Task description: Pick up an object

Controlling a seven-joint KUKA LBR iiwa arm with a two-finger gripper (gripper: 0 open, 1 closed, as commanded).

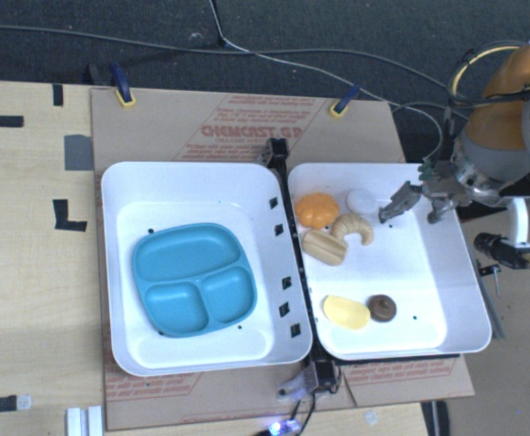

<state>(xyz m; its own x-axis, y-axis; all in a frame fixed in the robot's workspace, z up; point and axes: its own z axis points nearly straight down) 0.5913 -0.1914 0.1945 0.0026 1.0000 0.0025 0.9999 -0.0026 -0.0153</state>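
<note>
— What is sitting in the right bin as the arm is reaching in from the right?

— Six small food pieces are lying there: an orange round piece, a pale white piece beside it, a tan croissant curling with both tips pointing down, a tan loaf with its long axis running from upper left to lower right, a yellow piece lying roughly left to right, and a brown round piece touching it.

— And the gripper?

— It is hovering over the bin's upper right part, fingers spread apart and gripping nothing, right of the white piece.

— The left bin?

— A blue divided tray is resting inside it.
</note>
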